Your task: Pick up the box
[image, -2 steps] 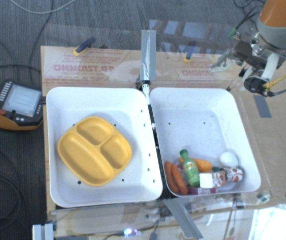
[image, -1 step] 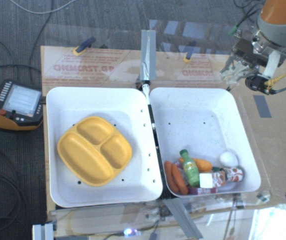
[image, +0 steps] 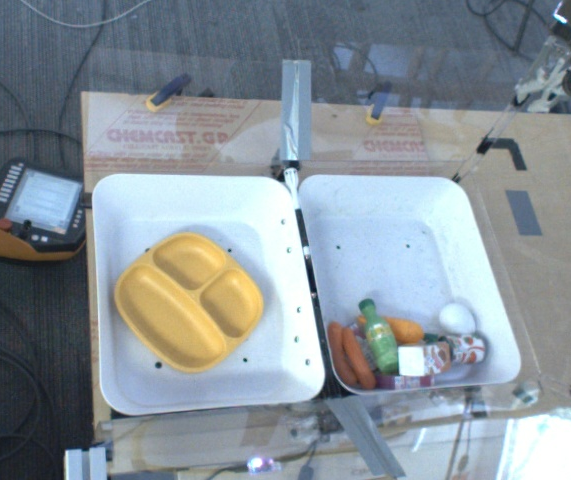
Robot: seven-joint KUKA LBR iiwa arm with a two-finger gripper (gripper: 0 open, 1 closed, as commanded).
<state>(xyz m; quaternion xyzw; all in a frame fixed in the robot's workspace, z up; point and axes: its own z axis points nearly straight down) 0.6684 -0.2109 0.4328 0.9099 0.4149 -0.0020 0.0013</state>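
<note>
Box (image: 412, 361) in right bin (image: 405, 213) (among clutter); yellow tray (image: 189, 300) in left bin (image: 180, 198).

Two white bins (image: 195, 193), one yellow tray (image: 188, 300)

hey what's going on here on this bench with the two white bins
Nothing is being handled right now. The left bin holds a yellow divided plate. In the near corner of the right bin lies a small heap: a green bottle, carrots, a white egg, and a small box lying on its side. The job is to pick up the box, which still sits in the heap, untouched.
</note>
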